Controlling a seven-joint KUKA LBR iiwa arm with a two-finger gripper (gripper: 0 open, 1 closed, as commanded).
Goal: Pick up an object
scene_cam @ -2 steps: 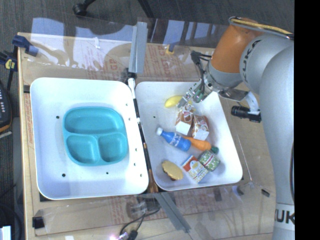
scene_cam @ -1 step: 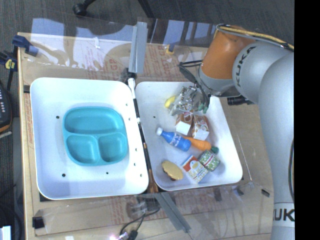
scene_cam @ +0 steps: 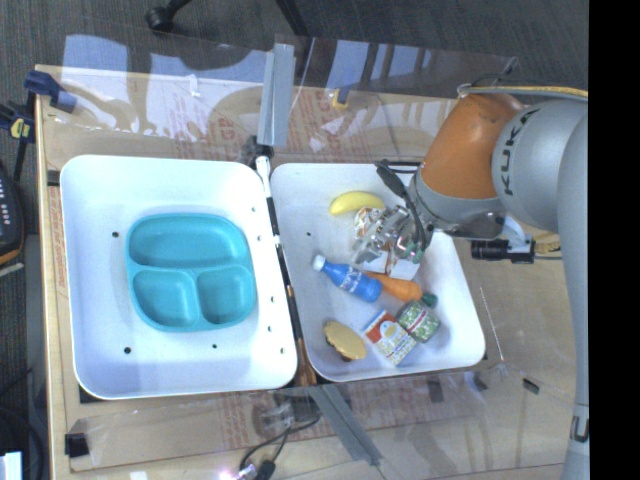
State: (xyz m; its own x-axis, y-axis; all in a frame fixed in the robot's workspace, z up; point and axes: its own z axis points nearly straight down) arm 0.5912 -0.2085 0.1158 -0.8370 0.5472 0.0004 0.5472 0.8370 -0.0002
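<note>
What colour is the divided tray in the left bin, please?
Turquoise blue; the tray shows clearly in the camera view.

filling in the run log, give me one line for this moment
claw low in right bin | near banana, blue bottle, carrot | no object seen held | teal tray in left bin

White bins (scene_cam: 100,183) hold a turquoise tray (scene_cam: 190,270), yellow banana (scene_cam: 355,202), blue bottle (scene_cam: 350,279) and orange carrot (scene_cam: 401,289).
</note>
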